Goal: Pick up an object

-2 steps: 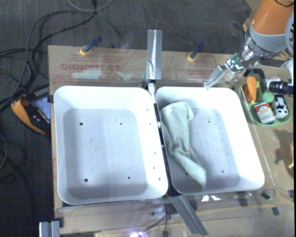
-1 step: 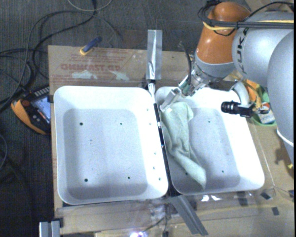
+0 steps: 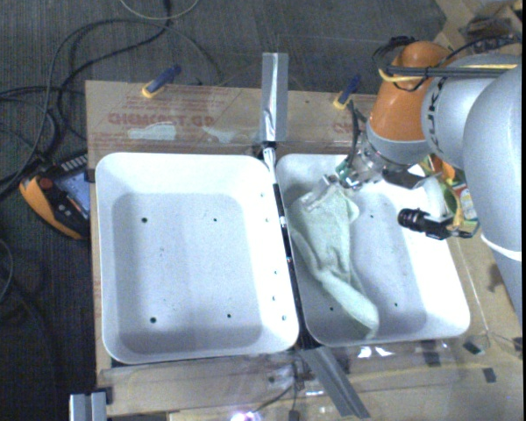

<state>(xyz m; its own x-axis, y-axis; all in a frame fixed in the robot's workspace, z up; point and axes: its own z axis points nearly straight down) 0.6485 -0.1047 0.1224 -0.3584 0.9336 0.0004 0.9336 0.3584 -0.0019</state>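
Note:
A pale green cloth (image 3: pixel 337 251) lies in the right bin (image 3: pixel 425 310), stretched from the bin's far left part down to its near middle. My gripper (image 3: pixel 345 179) is over the far end of that bin, at the cloth's upper end. That end is bunched and drawn up into the fingers, so the gripper is shut on the cloth. The rest of the cloth trails on the bin floor.
The left bin (image 3: pixel 193 261) stands beside the right one, across a narrow divider. A small colourful object (image 3: pixel 459 202) sits at the right bin's right edge, partly hidden by the arm. Cables and an orange device (image 3: pixel 57 202) lie on the floor at the left.

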